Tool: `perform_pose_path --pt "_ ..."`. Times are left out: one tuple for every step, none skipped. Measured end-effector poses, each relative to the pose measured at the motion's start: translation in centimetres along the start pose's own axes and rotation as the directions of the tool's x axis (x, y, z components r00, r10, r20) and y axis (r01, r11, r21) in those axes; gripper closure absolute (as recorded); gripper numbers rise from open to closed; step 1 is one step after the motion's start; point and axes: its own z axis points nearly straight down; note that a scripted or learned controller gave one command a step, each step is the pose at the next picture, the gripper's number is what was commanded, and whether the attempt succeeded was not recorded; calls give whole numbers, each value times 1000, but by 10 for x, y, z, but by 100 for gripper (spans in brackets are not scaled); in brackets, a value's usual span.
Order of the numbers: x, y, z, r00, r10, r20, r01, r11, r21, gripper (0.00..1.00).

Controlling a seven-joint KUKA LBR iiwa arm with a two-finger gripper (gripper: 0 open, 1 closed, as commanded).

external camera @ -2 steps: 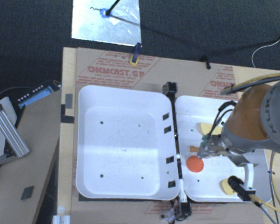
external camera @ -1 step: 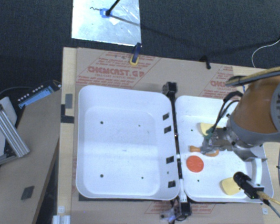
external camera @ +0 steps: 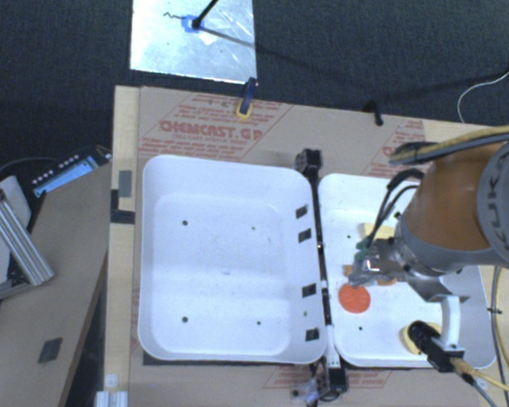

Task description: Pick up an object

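My gripper (external camera: 365, 269) hangs low over the right bin (external camera: 346, 205), at its left-middle part. Just below it lies a flat orange-red round object (external camera: 355, 299), touching or nearly touching the gripper's lower edge. A small tan object (external camera: 351, 272) peeks out at the gripper's left side. A pale yellow piece (external camera: 371, 229) shows above the gripper, partly hidden by the arm. A yellow rounded object (external camera: 413, 339) lies near the bin's front right, next to a black part. The arm's body covers much of the bin's right half.
The left bin (external camera: 225, 257) lies beside the right one, split from it by a ridge with black clips (external camera: 309, 237). Both rest on a cardboard sheet (external camera: 217, 122). A silver plate (external camera: 195, 29) lies beyond the bench.
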Motion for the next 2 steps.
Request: perform_pose_path --pt "37 6 -4 1000 0 0 0 1000 0 100" --pt "66 0 19 1000 1 0 -1 1000 3 100"
